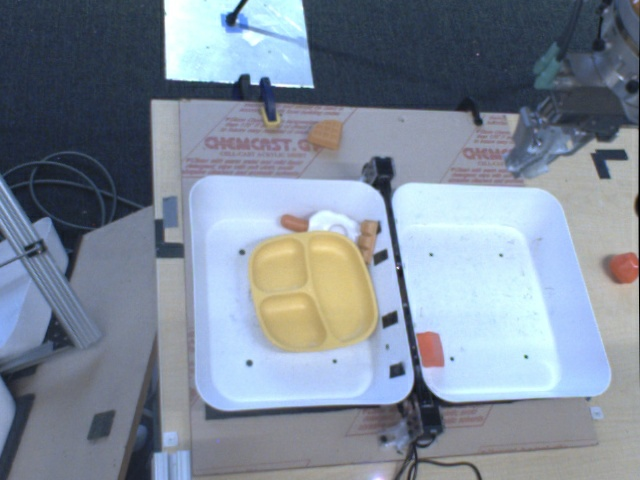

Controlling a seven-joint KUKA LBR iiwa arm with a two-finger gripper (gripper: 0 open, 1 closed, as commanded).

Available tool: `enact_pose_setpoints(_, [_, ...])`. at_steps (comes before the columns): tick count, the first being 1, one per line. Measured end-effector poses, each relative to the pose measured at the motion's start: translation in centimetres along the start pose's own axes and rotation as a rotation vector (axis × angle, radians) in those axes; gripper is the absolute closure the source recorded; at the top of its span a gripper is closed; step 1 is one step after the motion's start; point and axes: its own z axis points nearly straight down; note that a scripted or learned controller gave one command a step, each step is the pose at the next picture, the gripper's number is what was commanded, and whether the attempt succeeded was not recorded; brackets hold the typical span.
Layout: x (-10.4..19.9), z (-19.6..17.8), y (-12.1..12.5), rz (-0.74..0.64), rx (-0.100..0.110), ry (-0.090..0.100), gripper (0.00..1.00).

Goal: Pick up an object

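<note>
Yellow plastic draws our eye first: a divided plate (312,292) lies in the left bin (215,298). Just beyond the plate we see a small orange sausage-like piece (294,223), a white piece (332,223) and a tan block (369,236). To the plate's right, in the right bin (560,298), an orange-red cube (429,349) sits near that bin's near left corner. The gripper (530,150) hovers well away from the plate, past the right bin's far edge, over the worktop (420,133); whether it is open or closed we cannot tell, and nothing shows between it. We judge this the approach step: next it must travel over a bin, descend on one object and close.
</note>
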Motion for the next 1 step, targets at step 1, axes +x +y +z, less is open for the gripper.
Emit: enact_pose_setpoints(1, [-0.01, 0.05, 0.0, 0.0, 0.001, 0.0, 0.0])
